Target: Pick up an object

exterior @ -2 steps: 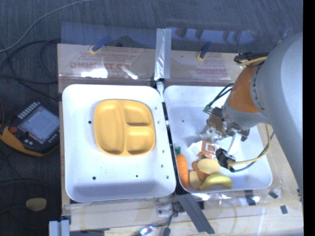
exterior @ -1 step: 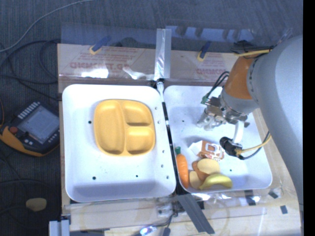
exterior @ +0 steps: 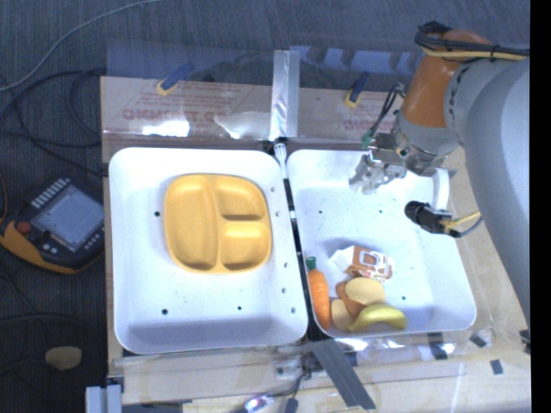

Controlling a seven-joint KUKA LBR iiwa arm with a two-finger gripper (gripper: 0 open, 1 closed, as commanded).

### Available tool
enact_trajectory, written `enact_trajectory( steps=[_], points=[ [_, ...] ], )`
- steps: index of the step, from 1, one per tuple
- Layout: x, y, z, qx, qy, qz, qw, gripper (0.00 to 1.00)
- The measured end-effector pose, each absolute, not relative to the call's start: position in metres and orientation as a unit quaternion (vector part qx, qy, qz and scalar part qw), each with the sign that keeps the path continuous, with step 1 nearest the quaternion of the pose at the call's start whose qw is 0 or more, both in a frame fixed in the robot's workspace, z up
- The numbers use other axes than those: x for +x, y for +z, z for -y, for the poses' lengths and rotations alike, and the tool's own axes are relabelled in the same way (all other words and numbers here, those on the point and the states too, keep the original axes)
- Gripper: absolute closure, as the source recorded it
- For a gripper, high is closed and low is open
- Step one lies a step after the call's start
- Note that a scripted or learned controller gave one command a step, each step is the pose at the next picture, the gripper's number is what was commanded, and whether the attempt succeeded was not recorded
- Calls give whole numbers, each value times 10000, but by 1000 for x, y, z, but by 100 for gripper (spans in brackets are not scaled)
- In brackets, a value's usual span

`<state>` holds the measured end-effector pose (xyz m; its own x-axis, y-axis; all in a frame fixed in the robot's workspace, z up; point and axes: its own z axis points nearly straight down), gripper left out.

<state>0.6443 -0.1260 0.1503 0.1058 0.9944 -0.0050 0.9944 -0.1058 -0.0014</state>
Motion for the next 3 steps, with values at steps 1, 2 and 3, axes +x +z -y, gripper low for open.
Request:
enact_trajectory(
  steps=[1,2,3],
  points=[
    [644,150,126,7436,-24,-6686,11,0],
    [616,98,115,6749,-17,-7379,-4,0],
    [545,89,134,5781,18,-8160,55,0]
  ],
)
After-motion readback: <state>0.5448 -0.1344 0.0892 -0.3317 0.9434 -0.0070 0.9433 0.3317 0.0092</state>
